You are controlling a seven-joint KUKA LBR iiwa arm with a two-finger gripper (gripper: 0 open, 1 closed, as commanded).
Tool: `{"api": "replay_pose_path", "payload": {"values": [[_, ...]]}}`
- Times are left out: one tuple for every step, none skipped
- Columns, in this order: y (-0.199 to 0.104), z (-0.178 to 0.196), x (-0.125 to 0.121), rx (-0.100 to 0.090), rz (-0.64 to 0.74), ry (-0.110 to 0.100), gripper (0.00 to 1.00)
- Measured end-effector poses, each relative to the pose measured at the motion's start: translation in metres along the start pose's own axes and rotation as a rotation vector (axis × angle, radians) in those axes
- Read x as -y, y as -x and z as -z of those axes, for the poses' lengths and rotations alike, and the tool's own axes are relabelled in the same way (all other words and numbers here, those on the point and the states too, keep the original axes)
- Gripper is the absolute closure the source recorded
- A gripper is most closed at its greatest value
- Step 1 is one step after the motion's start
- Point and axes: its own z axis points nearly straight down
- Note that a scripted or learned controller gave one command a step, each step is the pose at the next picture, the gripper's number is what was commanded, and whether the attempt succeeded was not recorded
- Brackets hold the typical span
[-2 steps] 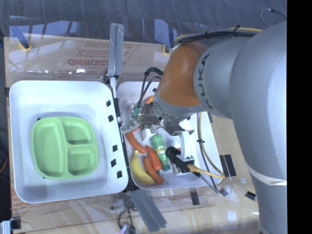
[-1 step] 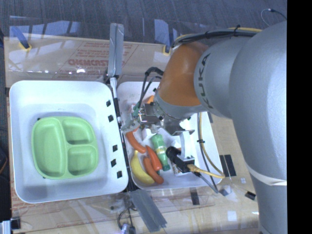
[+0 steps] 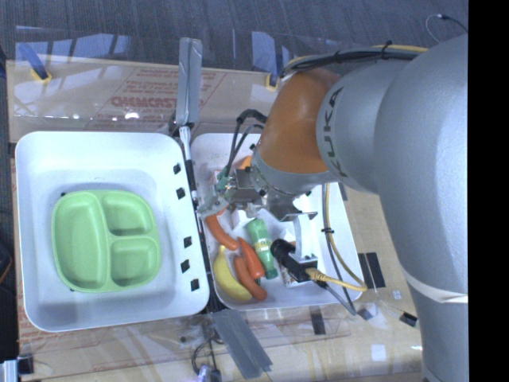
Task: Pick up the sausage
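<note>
In the right bin (image 3: 338, 213), an orange-red sausage (image 3: 220, 231) lies curved near the left wall. Two similar orange-red pieces (image 3: 250, 266) lie just below it, beside a yellow banana (image 3: 226, 283) and a green bottle (image 3: 260, 243). My gripper (image 3: 225, 200) hangs low over the upper left part of this bin, directly above the sausage's upper end. The orange wrist band (image 3: 298, 130) and the grey arm cover the back and right of the bin.
The left bin (image 3: 48, 157) holds a light green divided plate (image 3: 105, 240). A row of black clips (image 3: 188, 237) runs along the wall between the bins. Cables (image 3: 338, 273) trail from the wrist across the right bin's front corner.
</note>
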Motion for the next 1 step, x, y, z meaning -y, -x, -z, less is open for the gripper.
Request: {"api": "replay_pose_path", "payload": {"values": [[0.0,0.0,0.0,0.0,0.0,0.0,0.0]]}}
